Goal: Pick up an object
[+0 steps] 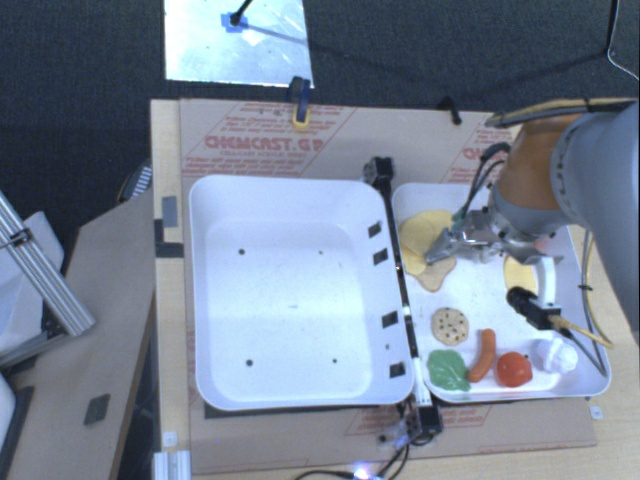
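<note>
The flat pale-yellow floppy piece (pixel 424 234), lying in the upper left part of the right-hand shallow white bin (pixel 590 373), looks to be what the claw (pixel 441 251) is going for; the claw tip sits low over the piece's lower edge, close to the wall between the two bins, and whether it is clenched or released cannot be told from this slanted view. The chief risk, as I judge it, is that so thin and flat a piece gives the claw nothing to close on, so it may slide or fold away and the arm would rise with nothing. A push toward the dividing wall could also wedge the piece there. The round speckled tan cookie (pixel 450 325), the orange sausage-shaped toy (pixel 484 354), the green leafy toy (pixel 448 370) and the red tomato-like toy (pixel 514 369) lie nearer the bin's front, well clear of the claw, so they seem unlikely to be disturbed.
</note>
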`<state>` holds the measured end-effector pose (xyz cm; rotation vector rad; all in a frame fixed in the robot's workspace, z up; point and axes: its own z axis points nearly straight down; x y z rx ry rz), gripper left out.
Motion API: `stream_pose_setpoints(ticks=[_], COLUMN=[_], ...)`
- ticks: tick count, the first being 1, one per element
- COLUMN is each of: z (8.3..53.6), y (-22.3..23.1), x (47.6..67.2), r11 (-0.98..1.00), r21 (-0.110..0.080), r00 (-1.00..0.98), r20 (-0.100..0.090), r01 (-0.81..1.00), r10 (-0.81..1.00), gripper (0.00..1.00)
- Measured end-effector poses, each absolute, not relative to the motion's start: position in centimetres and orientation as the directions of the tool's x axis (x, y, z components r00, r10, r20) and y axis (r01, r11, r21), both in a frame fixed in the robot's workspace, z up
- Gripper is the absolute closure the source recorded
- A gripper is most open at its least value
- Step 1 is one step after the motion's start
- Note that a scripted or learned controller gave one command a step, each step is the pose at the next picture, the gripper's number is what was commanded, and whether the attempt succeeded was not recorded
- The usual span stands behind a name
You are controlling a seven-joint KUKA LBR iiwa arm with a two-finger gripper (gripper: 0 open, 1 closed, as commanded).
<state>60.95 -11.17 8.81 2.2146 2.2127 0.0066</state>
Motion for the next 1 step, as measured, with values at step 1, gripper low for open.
stream_pose_setpoints(ticks=[1], z=[8.79], y=[-9.27], x=[66.42], r11=[0.007], r21=[0.006], r00=[-0.007], r20=[-0.006], r01=[1.0], r10=[1.0], gripper=[0.0])
